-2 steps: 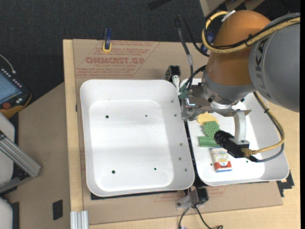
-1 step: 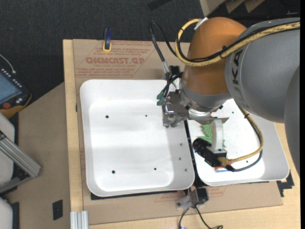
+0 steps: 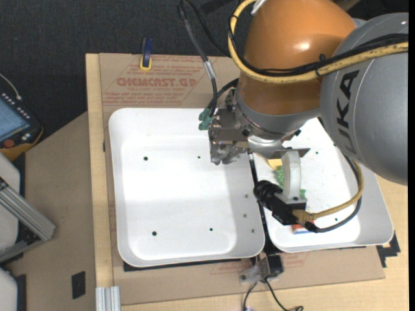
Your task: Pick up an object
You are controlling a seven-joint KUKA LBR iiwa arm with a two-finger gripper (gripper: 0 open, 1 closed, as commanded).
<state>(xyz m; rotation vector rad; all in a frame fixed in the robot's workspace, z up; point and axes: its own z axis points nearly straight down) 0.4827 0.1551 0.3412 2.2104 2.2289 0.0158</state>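
My gripper (image 3: pixel 223 153) hangs over the right part of the left white bin (image 3: pixel 168 199), near its far right corner and close to the wall between the two bins. I see nothing under it or in it. The right white bin (image 3: pixel 340 173) is largely hidden by the arm. In it a small yellow-green thing (image 3: pixel 280 173) peeks out beside the wrist bracket, to the right of the gripper. A small red and blue thing (image 3: pixel 299 229) lies near that bin's front edge.
Both bins rest on a brown cardboard sheet (image 3: pixel 155 80) with red lettering and a blue clip (image 3: pixel 146 52) at its far edge. A device with a blue screen (image 3: pixel 9 118) and a metal rail (image 3: pixel 26 212) stand off the bench on the left.
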